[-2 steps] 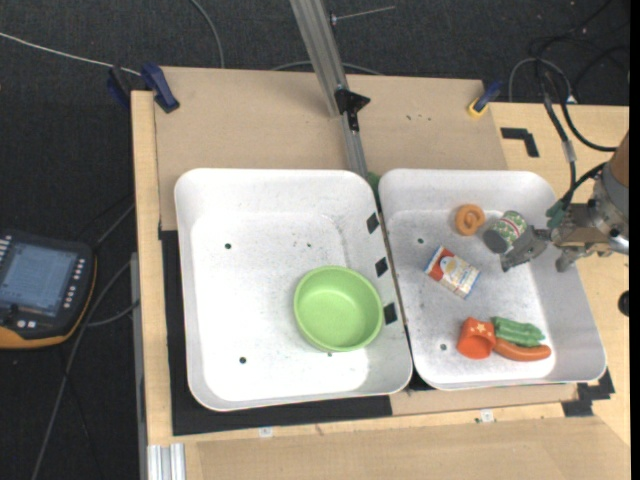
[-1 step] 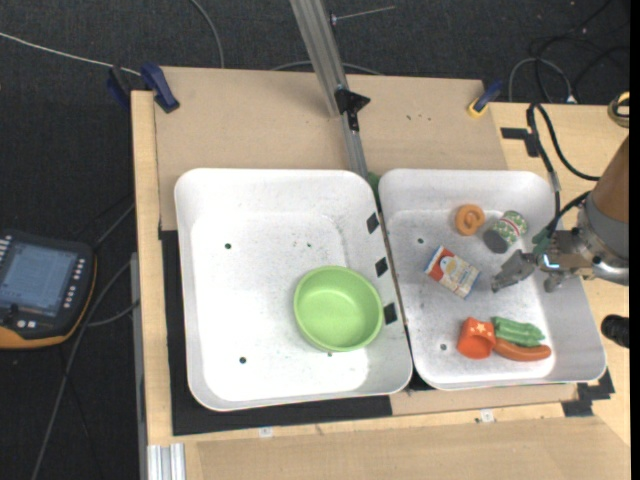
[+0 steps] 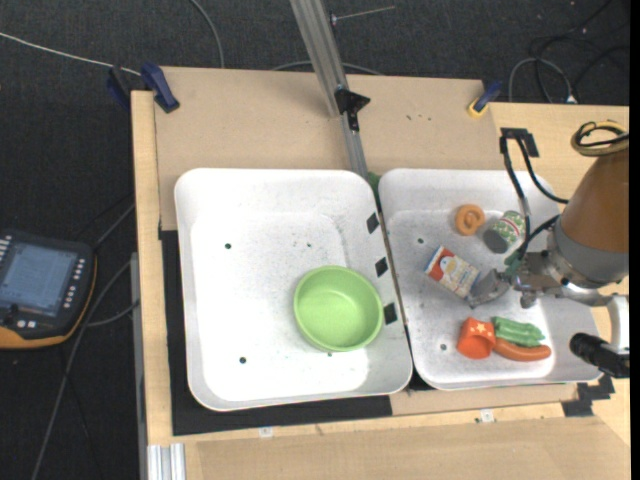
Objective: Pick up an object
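Observation:
The right bin (image 3: 430, 363) holds a small carton (image 3: 452, 270) with red and white print, an orange round piece (image 3: 469, 218), a grey-green can (image 3: 506, 230), and a red and green toy vegetable (image 3: 503, 337) near the front. My gripper (image 3: 492, 288) reaches in from the right and sits low in the bin, just right of the carton and above the toy vegetable. Its dark fingertips lie close to the carton's right edge. I see nothing held between them.
A green bowl (image 3: 338, 308) rests in the left bin (image 3: 220, 228) near the divider. A metal pole (image 3: 320, 43) slants down to the bins' back edge. Black cables (image 3: 520, 173) hang over the right bin's back right. A handheld pendant (image 3: 40, 288) lies off the bench at left.

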